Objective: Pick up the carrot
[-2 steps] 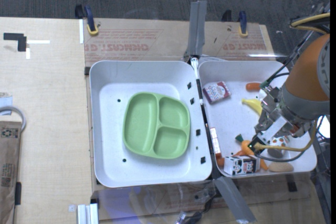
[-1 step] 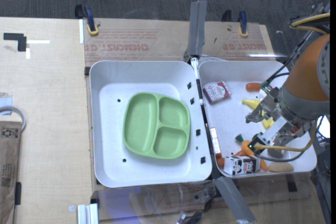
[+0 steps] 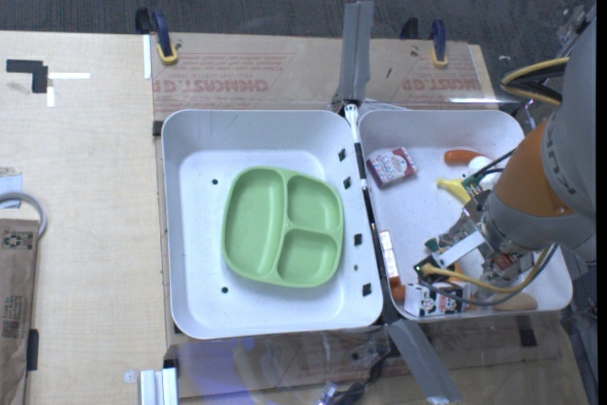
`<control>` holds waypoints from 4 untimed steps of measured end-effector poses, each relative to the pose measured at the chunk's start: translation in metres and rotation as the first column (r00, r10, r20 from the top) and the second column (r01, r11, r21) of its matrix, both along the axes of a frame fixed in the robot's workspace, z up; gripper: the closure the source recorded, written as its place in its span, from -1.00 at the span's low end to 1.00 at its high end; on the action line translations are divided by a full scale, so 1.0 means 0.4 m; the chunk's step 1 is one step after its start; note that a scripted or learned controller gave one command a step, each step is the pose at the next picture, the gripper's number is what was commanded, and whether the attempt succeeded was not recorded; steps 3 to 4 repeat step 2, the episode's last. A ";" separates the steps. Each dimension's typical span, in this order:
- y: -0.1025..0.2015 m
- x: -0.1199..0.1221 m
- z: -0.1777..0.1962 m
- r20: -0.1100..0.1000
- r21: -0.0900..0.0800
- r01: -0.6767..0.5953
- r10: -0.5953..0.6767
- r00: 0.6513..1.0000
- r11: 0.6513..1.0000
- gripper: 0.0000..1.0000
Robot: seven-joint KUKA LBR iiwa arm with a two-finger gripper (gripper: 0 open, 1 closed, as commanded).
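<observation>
The carrot (image 3: 462,156) lay in the right bin (image 3: 429,124), and every place below is given from that bin. It rested on the floor near the far wall, toward the right side, a short orange piece lying flat and partly behind the arm (image 3: 550,175).

Largest to smallest: the left bin (image 3: 190,204) stood touching the right bin's left wall and held a green divided plate (image 3: 283,226). The arm reached over the right bin's right wall, its orange band above the floor. The gripper (image 3: 453,266) hung low over the near half of the bin among loose items; whether it was parted or closed could not be told. A red packet (image 3: 392,166) lay near the far left corner. A yellow banana-like item (image 3: 455,189) lay just nearer than the carrot, close beside it.

As a judgement, the carrot was probably a light, stiff toy with a smooth, somewhat slippery skin; a pinch across its middle would suit best. The yellow item beside it and the nearby far wall could crowd one finger.
</observation>
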State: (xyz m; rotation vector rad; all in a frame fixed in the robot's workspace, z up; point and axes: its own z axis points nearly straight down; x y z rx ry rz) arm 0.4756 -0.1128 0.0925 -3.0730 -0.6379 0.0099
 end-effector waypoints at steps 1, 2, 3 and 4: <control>-0.008 0.077 0.151 0.002 -0.002 0.004 -0.004 1.000 1.000 -1.00; -0.025 0.000 -0.006 0.001 0.000 0.016 -0.016 1.000 1.000 -1.00; -0.025 0.000 -0.006 0.001 0.000 0.016 -0.016 1.000 1.000 -1.00; -0.025 0.000 -0.006 0.001 0.000 0.016 -0.016 1.000 1.000 -1.00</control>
